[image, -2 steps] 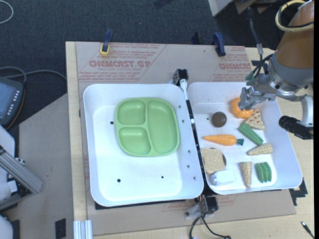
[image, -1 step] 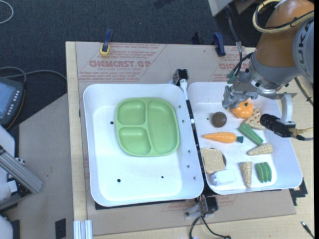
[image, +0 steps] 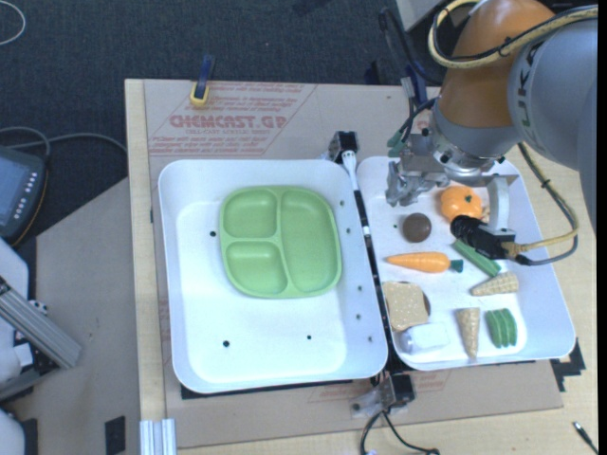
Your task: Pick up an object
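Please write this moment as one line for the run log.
arm: over right bin | gripper: above brown ball, holding nothing | carrot: in right bin | green plate: in left bin

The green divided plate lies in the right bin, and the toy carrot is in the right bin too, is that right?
Not quite. The camera view shows the green divided plate in the left bin. The toy carrot is indeed in the right bin.

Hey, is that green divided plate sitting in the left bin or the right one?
Left bin: the green plate lies flat inside its white rim.
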`<state>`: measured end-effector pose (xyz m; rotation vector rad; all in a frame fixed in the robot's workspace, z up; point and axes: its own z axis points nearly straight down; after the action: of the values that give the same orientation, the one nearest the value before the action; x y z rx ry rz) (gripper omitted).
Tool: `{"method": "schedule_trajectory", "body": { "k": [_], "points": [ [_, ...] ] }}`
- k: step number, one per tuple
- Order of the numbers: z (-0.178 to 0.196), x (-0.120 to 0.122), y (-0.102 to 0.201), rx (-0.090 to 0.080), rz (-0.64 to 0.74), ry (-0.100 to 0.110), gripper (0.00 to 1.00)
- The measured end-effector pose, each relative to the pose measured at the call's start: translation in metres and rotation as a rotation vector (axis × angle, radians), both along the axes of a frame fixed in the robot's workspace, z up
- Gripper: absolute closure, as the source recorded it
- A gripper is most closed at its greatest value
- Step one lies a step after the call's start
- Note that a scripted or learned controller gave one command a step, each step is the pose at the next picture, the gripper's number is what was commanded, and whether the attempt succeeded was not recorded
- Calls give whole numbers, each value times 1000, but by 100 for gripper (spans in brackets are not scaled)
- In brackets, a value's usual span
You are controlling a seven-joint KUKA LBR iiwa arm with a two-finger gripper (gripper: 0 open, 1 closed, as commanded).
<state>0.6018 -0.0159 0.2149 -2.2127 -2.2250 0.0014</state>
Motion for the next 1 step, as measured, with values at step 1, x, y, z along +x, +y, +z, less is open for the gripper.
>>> {"method": "schedule_trajectory", "body": {
  "k": [1],
  "points": [
    [8,-5,2,-1,-4,-2,100]
  ]
}}
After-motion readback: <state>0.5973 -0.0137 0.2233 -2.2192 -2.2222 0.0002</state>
